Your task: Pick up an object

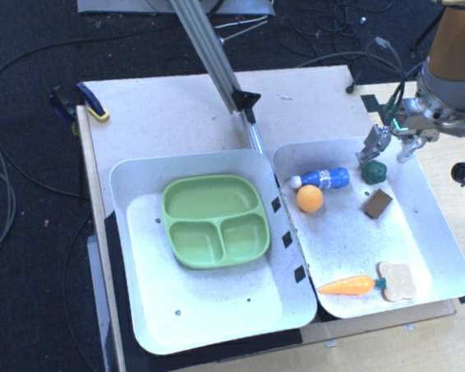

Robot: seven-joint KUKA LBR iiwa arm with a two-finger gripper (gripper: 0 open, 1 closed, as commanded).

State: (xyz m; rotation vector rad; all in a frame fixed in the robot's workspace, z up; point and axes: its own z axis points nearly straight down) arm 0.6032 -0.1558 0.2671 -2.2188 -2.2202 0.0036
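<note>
My gripper [389,146] hangs over the right bin's [435,226] far edge — fingers spread, pinching nothing.

The dark green ball [373,172] sits just below it, near the far right corner. I think I should go straight down, one finger on each side — then squeeze slowly so it can't roll.

Green divided plate [216,221] in the left bin [147,314]

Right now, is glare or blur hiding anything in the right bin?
Camera view: even, soft lighting, no strong glare on the right bin; overall slightly soft focus; the green ball and brown block read clearly; the gripper looks a little blurred beside the ball.
</note>
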